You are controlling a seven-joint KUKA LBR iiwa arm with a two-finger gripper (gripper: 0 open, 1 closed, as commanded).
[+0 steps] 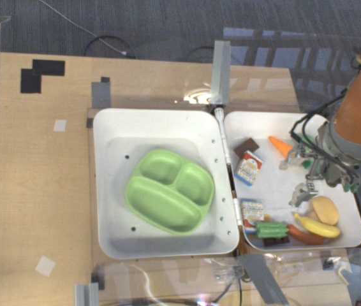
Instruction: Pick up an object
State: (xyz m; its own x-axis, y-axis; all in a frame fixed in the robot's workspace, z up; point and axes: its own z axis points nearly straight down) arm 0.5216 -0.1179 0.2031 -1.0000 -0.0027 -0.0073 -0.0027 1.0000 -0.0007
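Observation:
My gripper [298,178] hangs over the right bin [276,123], near its right side, below the orange band of the arm. Its two metal fingers [302,196] stand apart, open, with bare white bin floor between them. Just below the gripper lie a tan potato-like piece [325,210] and a yellow banana [317,227]. An orange carrot [280,145] lies to its upper left. A small red and white carton [249,169] and a brown block [245,146] sit further left.
The left bin [113,123] holds a green divided plate [169,190]. Along the right bin's front edge lie a small packet [252,209], a green item [271,227], a dark item [275,240] and a red sausage-like piece [303,235].

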